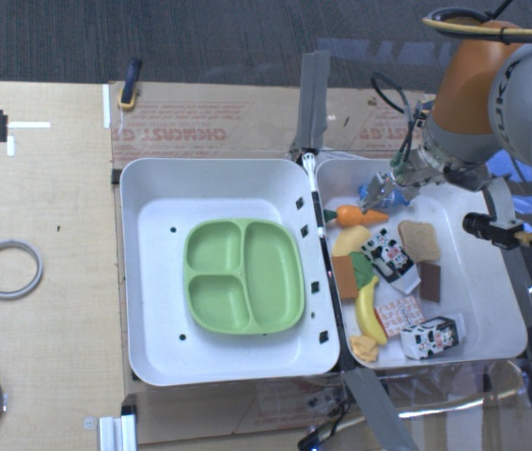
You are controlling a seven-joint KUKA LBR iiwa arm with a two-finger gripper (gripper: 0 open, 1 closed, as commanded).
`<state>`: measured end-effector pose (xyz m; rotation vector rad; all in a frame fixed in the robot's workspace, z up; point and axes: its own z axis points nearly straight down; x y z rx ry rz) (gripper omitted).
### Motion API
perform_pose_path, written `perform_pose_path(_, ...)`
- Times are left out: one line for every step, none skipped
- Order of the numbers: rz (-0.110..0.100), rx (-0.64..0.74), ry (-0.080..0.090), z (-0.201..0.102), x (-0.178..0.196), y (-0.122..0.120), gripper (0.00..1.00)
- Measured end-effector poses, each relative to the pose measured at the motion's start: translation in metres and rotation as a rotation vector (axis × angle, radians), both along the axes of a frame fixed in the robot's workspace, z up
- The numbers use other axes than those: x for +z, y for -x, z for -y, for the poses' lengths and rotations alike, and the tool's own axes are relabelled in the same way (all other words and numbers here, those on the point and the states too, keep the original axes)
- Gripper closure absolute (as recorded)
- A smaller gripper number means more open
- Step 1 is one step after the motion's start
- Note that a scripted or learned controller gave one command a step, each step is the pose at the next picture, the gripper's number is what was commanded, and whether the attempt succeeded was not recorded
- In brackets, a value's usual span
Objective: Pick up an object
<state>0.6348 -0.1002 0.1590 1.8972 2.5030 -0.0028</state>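
Grey and orange, the arm lowers its pincer (385,188) into the right bin's (492,299) far corner, just above the toy carrot (360,216); its opening I cannot tell.

The objects lie heaped in the left half of the right bin (492,327), right of frame centre: an orange carrot (360,216) lying crosswise uppermost, a yellow banana (368,314) curving down toward the lower edge, a tan bread slice (420,241) to the right, a black-and-white cow-patterned carton (430,337) lowest, and a brown block (430,281) between bread and carton
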Motion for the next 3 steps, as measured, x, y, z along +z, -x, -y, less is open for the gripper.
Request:
perform_pose_path(0.023,-0.231,-0.001,0.014,-0.055,-0.019,0.00)
perform_pose_path(0.001,-0.509,0.000,0.009,-0.066,-0.024,0.00)
perform_pose_path(-0.018,-0.510,0.004,0.009,-0.061,-0.020,1.00)
